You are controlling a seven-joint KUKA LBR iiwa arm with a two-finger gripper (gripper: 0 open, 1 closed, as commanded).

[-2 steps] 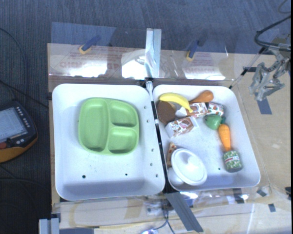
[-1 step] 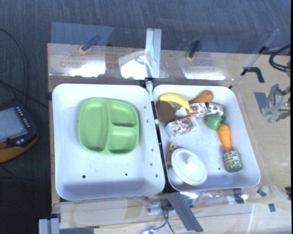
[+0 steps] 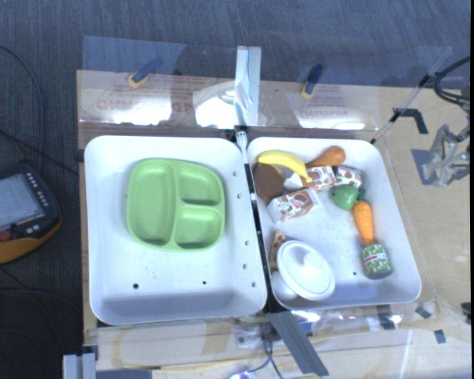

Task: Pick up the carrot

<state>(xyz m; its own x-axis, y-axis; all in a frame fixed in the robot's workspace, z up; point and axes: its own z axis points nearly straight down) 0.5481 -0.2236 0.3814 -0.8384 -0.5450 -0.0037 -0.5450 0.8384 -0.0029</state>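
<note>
Well apart from the hand [image 3: 442, 160] at the counter's edge, the carrot [image 3: 364, 220] lies in the right bin [image 3: 403, 283]. It looks light, stiff and smooth; a mid-body grip suits. Whether the hand is spread cannot be told.

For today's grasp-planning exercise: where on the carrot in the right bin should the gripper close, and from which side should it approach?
Grip the carrot around the middle of its orange body, coming straight down from above. It lies flat, long axis running roughly toward the camera, so the fingers should close across its narrow width. Its leafy green top sits against packets, and a green bottle lies at its tip, so the ends look crowded.
</note>
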